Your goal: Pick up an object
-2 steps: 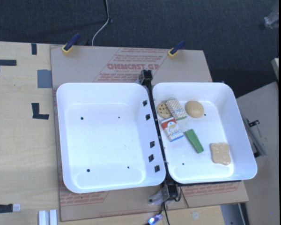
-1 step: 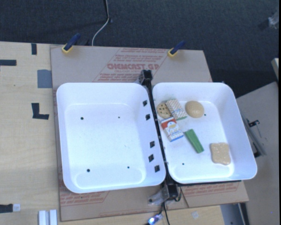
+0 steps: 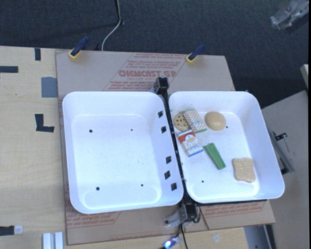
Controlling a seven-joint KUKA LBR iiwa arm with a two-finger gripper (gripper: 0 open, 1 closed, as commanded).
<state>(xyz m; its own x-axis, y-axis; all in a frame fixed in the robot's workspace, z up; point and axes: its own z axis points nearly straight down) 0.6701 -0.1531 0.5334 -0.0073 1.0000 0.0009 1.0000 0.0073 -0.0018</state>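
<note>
The right bin (image 3: pixel 259 119) holds several small items. A round speckled cookie (image 3: pixel 180 122) lies beside a checked white box (image 3: pixel 195 120) near the divider. A tan bun (image 3: pixel 215 120) sits to their right. Below them lie a red, white and blue carton (image 3: pixel 191 143) and a green block (image 3: pixel 215 155). A pale slice of toast (image 3: pixel 243 169) rests near the bin's front right corner. My gripper (image 3: pixel 289 10) shows as a blurred grey shape at the top right, far above and beyond the bins, with nothing seen in it.
The left bin (image 3: pixel 72 139) adjoins the right one along a black clipped divider (image 3: pixel 168 139). Both stand on a brown board (image 3: pixel 145 71) held by two yellow and blue clamps (image 3: pixel 79 46). A cable (image 3: pixel 115 19) runs off the back.
</note>
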